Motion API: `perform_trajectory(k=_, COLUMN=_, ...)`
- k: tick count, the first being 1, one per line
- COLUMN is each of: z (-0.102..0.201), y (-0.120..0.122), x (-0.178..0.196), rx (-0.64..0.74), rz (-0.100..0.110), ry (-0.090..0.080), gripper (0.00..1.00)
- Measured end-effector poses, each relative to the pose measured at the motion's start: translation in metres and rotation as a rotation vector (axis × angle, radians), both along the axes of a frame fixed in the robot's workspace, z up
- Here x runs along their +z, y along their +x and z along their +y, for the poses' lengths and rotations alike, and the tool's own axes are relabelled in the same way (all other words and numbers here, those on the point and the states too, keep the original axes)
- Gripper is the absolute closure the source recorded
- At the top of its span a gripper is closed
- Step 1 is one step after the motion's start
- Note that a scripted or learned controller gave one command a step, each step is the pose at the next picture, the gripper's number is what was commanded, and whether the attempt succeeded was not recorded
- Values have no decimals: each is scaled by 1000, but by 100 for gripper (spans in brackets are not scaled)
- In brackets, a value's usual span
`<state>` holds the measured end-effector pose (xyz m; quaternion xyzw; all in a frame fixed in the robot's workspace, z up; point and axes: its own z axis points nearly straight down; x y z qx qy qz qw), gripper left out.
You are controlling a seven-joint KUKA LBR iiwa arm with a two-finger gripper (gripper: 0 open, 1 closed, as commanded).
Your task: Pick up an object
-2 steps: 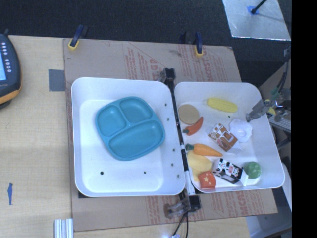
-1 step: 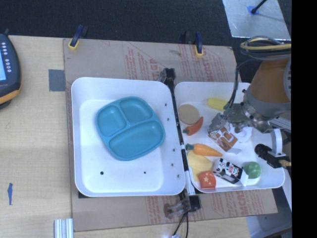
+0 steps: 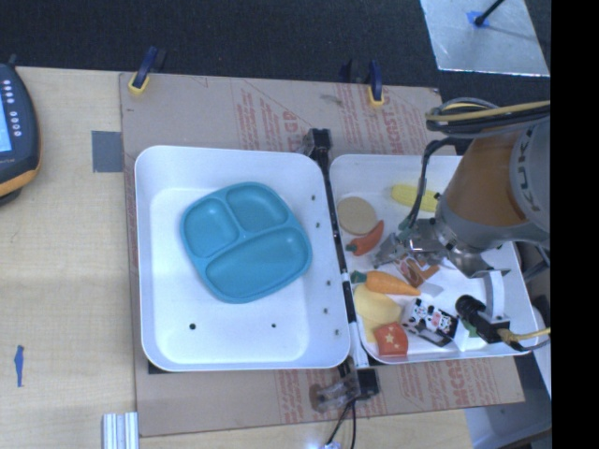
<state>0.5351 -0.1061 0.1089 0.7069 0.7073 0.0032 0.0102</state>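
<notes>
Dark carpet runs across the top of the frame, and below it a wooden counter carries a brown cardboard sheet held by blue and yellow clamps along its upper edge. At the far left edge sits a black and orange handheld controller.

Two shallow white bins lie side by side on the cardboard. The left bin, in the middle of the frame, holds a blue divided plate lying flat, slightly toward its upper part.

The right bin holds a cluster of small toys: a tan round disc near its upper left, a red chili-like piece just below it, an orange carrot at mid-height, a yellow wedge beneath the carrot, a red block with a star at the lower left, a black and white spotted piece beside it, and a yellow item near the top.

The grey arm with its orange band reaches in from the right, over the right bin. Its pincer is low among the toys, just above the carrot; whether it is apart or together cannot be told.
</notes>
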Motion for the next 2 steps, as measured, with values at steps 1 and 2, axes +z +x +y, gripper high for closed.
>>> perform_trajectory(k=1, z=-61, y=11, x=-16, rx=0, rz=15, ry=7, gripper=0)
perform_trajectory(k=2, z=-59, y=11, x=-4, rx=4, rz=17, ry=10, gripper=100)
